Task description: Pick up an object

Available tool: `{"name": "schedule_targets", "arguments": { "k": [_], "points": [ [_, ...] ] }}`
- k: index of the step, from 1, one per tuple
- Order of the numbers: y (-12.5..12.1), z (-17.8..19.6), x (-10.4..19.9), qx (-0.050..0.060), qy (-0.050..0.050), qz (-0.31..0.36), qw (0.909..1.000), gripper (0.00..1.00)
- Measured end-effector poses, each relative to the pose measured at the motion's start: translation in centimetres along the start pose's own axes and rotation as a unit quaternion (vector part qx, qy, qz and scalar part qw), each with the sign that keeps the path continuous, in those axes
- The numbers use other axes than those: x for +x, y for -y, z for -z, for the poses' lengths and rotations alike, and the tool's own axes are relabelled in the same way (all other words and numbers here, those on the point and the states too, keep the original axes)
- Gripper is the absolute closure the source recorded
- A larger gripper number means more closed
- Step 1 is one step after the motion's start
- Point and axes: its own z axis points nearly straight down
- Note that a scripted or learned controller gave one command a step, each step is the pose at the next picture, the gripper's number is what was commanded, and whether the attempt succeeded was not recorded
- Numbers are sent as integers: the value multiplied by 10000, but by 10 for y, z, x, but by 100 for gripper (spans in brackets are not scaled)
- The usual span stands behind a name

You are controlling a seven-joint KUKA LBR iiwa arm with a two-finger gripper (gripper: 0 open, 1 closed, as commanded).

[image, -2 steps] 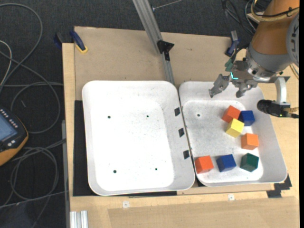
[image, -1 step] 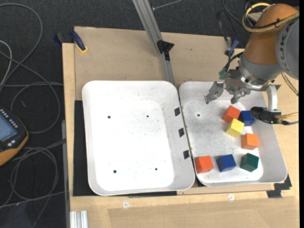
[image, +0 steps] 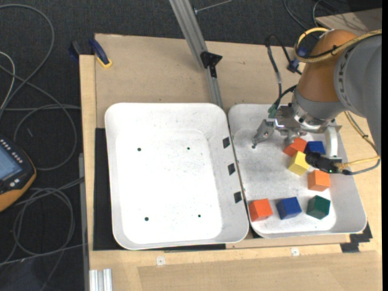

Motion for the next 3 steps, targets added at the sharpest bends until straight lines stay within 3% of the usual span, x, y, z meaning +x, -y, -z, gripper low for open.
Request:
{"name": "schedule_targets", "arguments": {
  "k": [1, 2, 3],
  "points": [
    [0, -23, 1, -26, 4, 3, 10000, 0],
    [-1, -10, 1, -51, 3, 3, 10000, 100],
    [-8, 35, -2, -74, 14, 5, 10000, 100]
  ]
}}
